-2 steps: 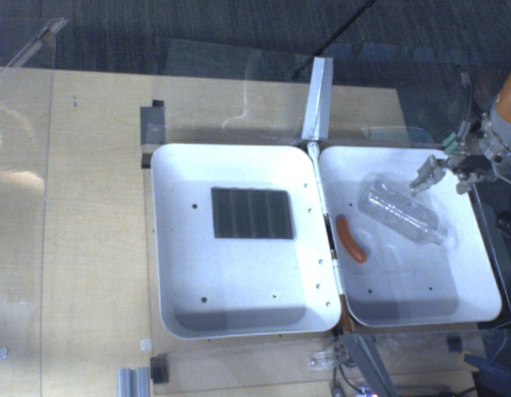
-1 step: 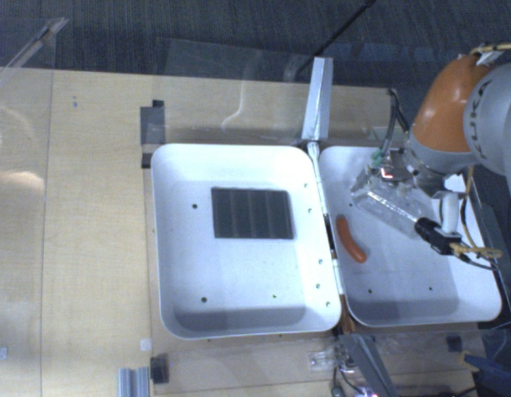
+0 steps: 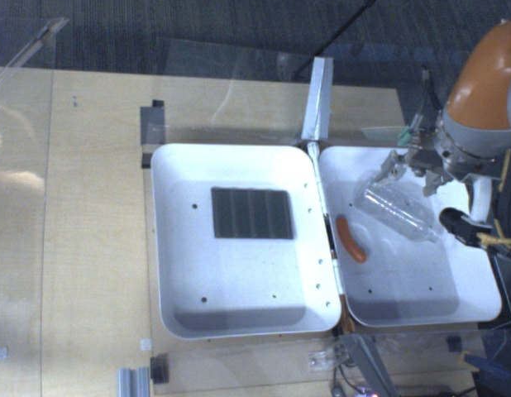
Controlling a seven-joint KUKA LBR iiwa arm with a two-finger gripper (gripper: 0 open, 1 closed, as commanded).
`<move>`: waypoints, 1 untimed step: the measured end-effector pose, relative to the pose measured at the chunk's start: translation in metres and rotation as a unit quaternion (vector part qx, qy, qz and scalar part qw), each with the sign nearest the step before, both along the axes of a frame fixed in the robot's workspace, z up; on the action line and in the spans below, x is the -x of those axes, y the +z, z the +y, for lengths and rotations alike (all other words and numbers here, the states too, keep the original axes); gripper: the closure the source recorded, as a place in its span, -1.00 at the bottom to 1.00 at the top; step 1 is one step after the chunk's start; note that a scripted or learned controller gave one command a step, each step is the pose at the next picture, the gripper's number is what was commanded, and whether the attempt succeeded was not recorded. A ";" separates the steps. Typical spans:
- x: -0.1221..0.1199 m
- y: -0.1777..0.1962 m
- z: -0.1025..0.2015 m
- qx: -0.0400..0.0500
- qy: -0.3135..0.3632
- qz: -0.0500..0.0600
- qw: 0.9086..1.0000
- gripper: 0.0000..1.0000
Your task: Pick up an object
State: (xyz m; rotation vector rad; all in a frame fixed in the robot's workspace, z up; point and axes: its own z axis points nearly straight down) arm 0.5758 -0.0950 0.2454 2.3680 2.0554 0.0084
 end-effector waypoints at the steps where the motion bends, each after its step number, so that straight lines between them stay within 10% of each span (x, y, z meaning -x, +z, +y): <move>1: 0.040 -0.114 -0.004 -0.001 0.033 0.003 0.999 -1.00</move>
